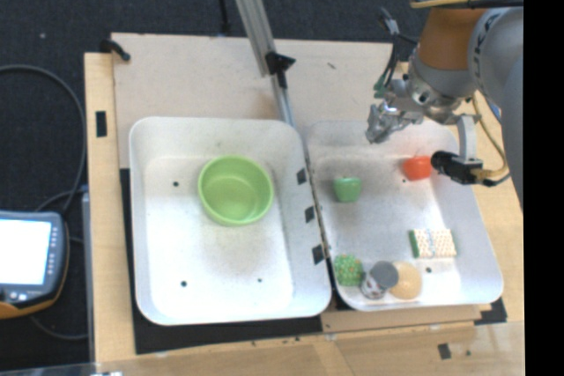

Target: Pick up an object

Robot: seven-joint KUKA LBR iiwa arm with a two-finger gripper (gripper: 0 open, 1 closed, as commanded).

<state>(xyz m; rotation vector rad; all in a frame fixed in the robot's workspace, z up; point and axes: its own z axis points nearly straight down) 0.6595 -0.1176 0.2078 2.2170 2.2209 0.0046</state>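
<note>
My gripper (pixel 379 129) hangs over the far edge of the right bin (pixel 388 216), with nothing seen between its fingers. A small green cup-like object (pixel 348 188) lies in the right bin, in front of the gripper and a little left of it. An orange-red object (pixel 416 167) sits to the gripper's right. Along the near edge of that bin lie a green knobbly ball (pixel 348 269), a grey round object (pixel 382 277) and a tan round object (pixel 407 281). A pale checkered block with a green end (pixel 432 243) lies at the right.
The left bin (pixel 167 277) holds a light green bowl (pixel 234 189). A slanted metal post (pixel 256 22) rises behind the seam between the bins. A tablet (pixel 31 260) sits off the bench at the left.
</note>
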